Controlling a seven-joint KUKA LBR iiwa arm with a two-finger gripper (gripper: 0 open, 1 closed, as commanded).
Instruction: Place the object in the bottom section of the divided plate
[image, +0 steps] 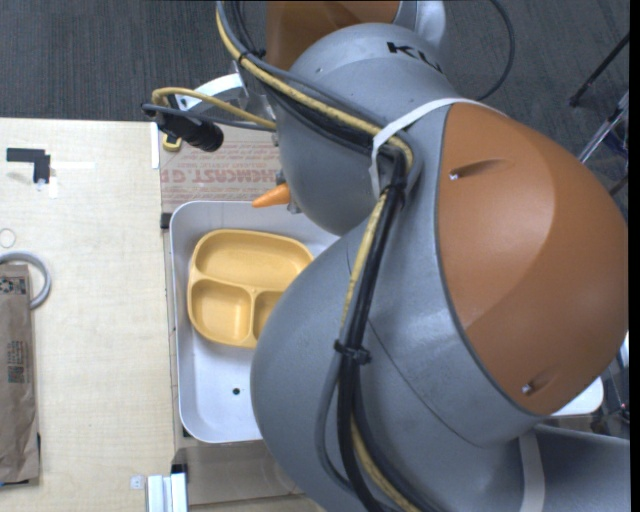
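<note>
Here the grey arm (420, 300) covers much of the white bin (205, 400); the claw's state cannot be told. The yellow divided plate (235, 285) lies by the bin's left wall, an orange object (270, 197) beyond its far rim.

The yellow divided plate (243, 283) lies flat in the white bin (205, 400). A small orange object (270, 197) sits just above the bin.

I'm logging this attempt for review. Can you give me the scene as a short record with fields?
plate: yellow divided plate lying in a white bin
plate cover: right part hidden behind the arm
orange object: small piece at the bin's top edge, outside the plate
visible plate sections: nothing seen in them
tool: hidden by the arm's body, state unknown
</note>
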